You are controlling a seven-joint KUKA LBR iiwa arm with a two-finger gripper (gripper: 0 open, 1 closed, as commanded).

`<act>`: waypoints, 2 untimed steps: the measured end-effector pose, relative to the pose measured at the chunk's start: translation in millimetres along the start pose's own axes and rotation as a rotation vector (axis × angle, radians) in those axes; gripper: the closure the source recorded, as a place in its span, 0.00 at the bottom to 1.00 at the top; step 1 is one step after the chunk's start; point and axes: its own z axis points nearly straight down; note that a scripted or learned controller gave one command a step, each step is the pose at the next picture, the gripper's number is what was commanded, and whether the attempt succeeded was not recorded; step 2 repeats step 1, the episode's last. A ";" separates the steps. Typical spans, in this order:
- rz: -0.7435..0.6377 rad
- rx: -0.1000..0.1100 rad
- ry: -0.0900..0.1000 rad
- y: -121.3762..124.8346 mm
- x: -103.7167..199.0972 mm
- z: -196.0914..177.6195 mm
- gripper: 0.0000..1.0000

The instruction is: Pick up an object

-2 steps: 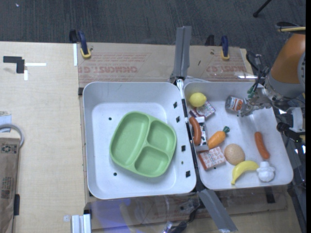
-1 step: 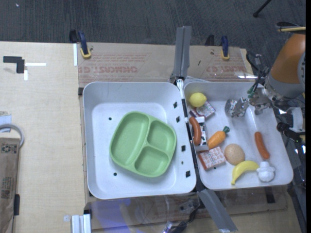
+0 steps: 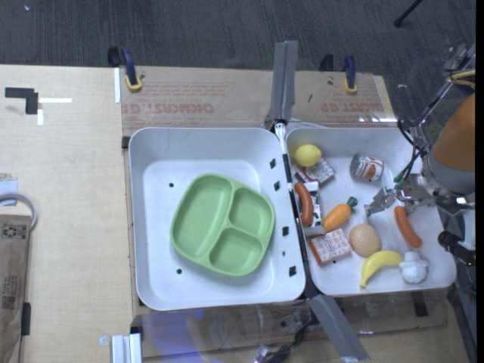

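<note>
**Pick not started: end effector low over right bin, nothing visibly held**

Nearest camera, front of the right bin (image 3: 446, 282): banana (image 3: 380, 265) and a small white object (image 3: 414, 268) by the front-right corner. Just behind them, a tan egg-shaped piece (image 3: 364, 240) and a red-and-white packet (image 3: 329, 246) against the divider side.

Mid bin: carrot (image 3: 338, 215), a sausage (image 3: 304, 203) lying along the left wall, and a second orange-red sausage (image 3: 407, 227) toward the right wall. End effector (image 3: 382, 203) sits here, metal tip pointing left, between the carrot and that right-hand sausage, close above the egg-shaped piece. Its opening is not resolvable at this slant, so cannot tell whether it's wide or narrow. Nothing is visible between its tips.

Far side: lemon (image 3: 307, 155), a small wrapped packet (image 3: 321, 172) just beside it, and a tipped can (image 3: 367, 168).

Left bin (image 3: 140, 225) holds a green divided plate (image 3: 222, 224), flat, roughly centred.

Status, my read: no object lifted; every item rests on a bin floor. Target is unspecified, but the nearest candidates are the right-hand sausage, the egg-shaped piece and the carrot. Remaining: commit to one, close on it, lift clear. Clutter is tight there, so a nudge or a miss looks likely.
</note>
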 end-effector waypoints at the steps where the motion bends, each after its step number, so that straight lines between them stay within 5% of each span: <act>1: 0.003 -0.003 -0.007 0.2 -2.6 -9.0 1.00; 2: 0.003 -0.003 -0.007 0.2 -2.6 -9.0 1.00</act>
